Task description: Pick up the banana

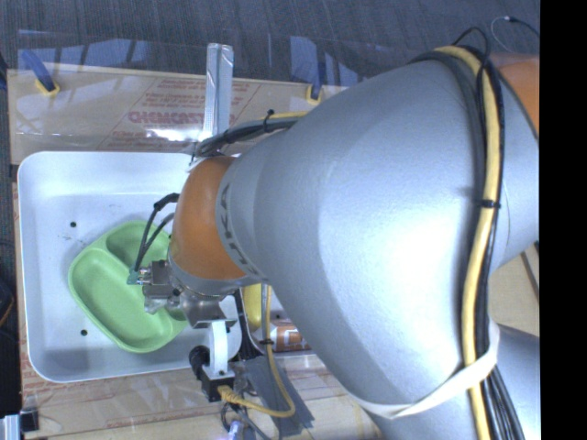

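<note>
Grey arm (385, 227) looms over the left white bin (46, 246), hiding much of it.
Reddish print on the clear sheet (138, 117) on the counter behind the bin is too faint to read. A green dish (101, 291) lies in the bin, partly under the claw (165, 291); whether it is open or closed cannot be told. A yellow sliver of banana (253, 305) peeks out right of the dish.

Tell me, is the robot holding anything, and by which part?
Cannot be told: the arm covers the spot. A yellow strip, perhaps the banana, peeks out under it, near the green dish.
</note>
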{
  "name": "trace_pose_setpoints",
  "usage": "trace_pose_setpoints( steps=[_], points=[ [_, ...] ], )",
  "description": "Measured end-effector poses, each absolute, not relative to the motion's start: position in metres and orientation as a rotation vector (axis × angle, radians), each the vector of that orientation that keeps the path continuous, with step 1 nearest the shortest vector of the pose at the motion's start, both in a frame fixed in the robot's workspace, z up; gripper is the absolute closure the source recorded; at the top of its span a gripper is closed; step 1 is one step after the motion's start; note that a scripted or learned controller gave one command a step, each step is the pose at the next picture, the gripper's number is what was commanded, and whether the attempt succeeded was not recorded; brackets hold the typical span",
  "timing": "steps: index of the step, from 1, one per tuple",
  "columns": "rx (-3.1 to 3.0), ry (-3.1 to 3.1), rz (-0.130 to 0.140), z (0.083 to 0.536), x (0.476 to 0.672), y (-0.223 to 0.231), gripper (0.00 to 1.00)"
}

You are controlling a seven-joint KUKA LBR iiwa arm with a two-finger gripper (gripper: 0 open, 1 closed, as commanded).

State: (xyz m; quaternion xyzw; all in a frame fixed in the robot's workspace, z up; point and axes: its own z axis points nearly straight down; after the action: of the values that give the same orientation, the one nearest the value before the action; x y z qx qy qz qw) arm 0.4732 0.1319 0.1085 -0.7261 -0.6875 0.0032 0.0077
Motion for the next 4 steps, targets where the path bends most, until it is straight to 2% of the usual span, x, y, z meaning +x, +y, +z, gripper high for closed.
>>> trace_pose_setpoints(
  steps=[1,2,3,4],
  points=[
    [-2.609,-1.746,0.005,0.300,0.524,0.216,1.00],
    [-2.863,-1.287,0.013,0.264,0.474,0.219,1.00],
    [-2.973,-1.010,0.014,0.153,0.474,0.219,1.00],
    [-3.125,-0.326,-0.002,0.250,0.477,0.218,1.00]
  ],
)
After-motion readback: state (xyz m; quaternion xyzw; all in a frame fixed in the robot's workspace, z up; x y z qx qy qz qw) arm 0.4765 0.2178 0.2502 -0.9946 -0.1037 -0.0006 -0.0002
